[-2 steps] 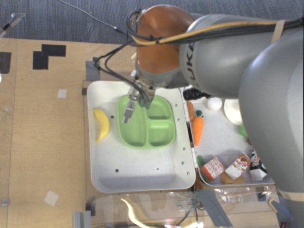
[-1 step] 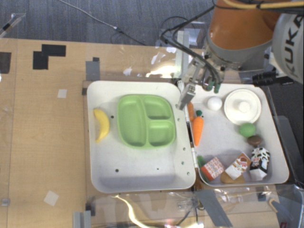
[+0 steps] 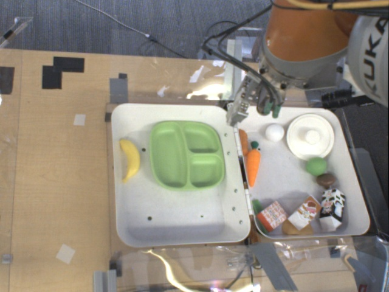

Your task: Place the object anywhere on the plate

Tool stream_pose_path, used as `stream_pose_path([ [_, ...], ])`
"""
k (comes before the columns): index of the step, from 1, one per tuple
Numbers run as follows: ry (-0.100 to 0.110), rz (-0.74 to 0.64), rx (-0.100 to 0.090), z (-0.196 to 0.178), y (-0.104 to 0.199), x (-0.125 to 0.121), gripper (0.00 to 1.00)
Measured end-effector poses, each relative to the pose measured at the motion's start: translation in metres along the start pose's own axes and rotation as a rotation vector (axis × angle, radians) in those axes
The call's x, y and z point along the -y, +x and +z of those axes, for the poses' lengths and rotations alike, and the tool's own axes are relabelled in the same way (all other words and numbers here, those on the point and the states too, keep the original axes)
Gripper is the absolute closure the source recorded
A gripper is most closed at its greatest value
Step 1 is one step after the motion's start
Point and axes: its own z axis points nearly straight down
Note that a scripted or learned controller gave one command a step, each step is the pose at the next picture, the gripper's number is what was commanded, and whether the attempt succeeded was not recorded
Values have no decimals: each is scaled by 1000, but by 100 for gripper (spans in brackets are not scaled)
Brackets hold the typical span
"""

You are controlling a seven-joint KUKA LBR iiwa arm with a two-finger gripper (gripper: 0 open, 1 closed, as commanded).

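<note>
The gripper [image 3: 242, 107] hangs above the seam between the bins; whether it is open or closed, I cannot tell. The carrot [image 3: 252, 165] lies just below it, right of the green divided plate [image 3: 186, 155]. The banana [image 3: 129, 159] lies beyond the plate.

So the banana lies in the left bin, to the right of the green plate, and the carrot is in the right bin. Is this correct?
Not quite. In the camera view the banana lies to the left of the green plate, not the right. The rest holds: it is in the left bin, and the carrot is in the right bin.
</note>
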Motion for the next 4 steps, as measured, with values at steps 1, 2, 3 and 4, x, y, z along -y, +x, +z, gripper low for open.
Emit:
stream_pose_path([
  [1,7,-152,-19,113,59,-17,100],
  [2,-1,-308,-5,-18,-2,-77,100],
  [3,6,-396,-25,121,38,-132,100],
  [4,2,-392,-15,116,35,-131,0],
])
